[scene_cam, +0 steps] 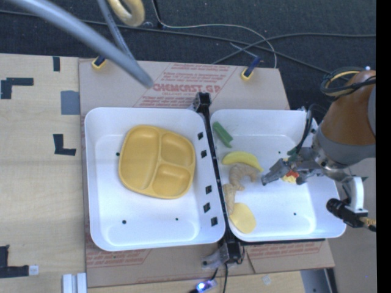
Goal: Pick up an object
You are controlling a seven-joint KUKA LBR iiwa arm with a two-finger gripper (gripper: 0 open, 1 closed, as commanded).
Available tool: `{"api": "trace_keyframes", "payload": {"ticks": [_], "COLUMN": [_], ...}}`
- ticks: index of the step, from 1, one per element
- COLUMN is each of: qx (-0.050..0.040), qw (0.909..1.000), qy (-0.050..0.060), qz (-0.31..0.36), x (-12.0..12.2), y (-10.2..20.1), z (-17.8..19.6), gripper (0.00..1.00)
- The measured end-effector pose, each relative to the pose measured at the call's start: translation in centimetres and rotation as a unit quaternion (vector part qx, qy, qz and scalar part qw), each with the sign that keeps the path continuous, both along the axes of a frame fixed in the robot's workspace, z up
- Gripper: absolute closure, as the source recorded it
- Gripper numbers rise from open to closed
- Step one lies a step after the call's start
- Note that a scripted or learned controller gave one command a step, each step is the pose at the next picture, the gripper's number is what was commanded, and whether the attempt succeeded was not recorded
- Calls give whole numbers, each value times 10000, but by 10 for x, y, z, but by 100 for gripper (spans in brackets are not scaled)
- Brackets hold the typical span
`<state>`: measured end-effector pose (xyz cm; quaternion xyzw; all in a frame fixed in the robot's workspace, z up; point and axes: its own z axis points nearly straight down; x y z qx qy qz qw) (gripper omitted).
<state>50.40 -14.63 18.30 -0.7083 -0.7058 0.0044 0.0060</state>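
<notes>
My arm reaches low into the right bin (pixel 305 221); end effector (pixel 269 179) aperture indeterminate, banana (pixel 241 159) just beside.

Red print marks the brown cardboard sheet (pixel 183 81) lying beneath the two white bins (pixel 98 182), just beyond their far rims. The largest line appears to read "CHEMCAST GP", partly covered by the black clip (pixel 201 101) between the bins. Smaller red lines above and below it are too blurred to read.
</notes>
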Motion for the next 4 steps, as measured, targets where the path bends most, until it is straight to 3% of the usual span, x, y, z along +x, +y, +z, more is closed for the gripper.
{"api": "trace_keyframes", "payload": {"ticks": [1, 3, 4], "qx": [-11, -7, -3], "qw": [10000, 10000, 10000], "qy": [-63, -43, -54], "qz": [21, 22, 30], "x": [3, -5, -4], "y": [0, 3, 4], "z": [6, -93, -80], "gripper": [0, 0, 100]}}
